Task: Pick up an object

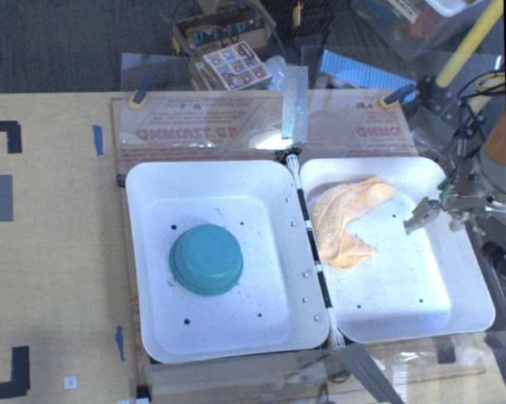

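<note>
1. Teal bowl (207,258), round, upside down, lying left of centre on the floor of the left bin (145,209); nothing touches it.
2. Left bin, shallow, white, on the tabletop (56,245); its right rim meets the right bin (464,306) along a middle seam.
3. Orange cloth (346,219), crumpled, in the left half of the right bin, stretching from the far rim toward the middle, just beside the seam.
4. Gripper (421,218), over the right bin's right side, near the cloth's right edge but apart from it; one grey finger points left and down. Jaws: cannot tell whether wide or narrow; nothing seen between them.
5. Arm (484,189), grey, reaching in from the right edge.
</note>
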### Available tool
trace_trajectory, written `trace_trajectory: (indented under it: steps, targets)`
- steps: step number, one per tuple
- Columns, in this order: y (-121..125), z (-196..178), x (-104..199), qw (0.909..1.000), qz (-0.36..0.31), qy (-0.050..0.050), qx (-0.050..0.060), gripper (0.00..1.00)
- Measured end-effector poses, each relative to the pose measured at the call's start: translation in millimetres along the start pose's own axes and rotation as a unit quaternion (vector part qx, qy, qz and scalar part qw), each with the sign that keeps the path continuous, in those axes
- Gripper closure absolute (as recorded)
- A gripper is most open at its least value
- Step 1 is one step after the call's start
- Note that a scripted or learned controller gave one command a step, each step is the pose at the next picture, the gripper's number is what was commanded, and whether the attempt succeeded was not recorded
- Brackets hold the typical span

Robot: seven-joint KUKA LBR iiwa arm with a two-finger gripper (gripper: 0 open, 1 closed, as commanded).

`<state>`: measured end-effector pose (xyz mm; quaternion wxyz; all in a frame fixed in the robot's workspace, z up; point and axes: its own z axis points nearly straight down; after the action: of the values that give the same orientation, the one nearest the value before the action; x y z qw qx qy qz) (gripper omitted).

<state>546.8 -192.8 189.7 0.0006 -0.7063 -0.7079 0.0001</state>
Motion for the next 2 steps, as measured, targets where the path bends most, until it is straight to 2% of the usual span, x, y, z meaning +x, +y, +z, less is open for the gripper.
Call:
trace_trajectory:
  steps: [1,2]
  targets:
    - [43.7,98.6,58.1,0.9998,0.022,-0.001,-0.002,0.00]
    - [-4.5,101.2,99.5,1.0000,0.004,0.000,-0.004,0.00]
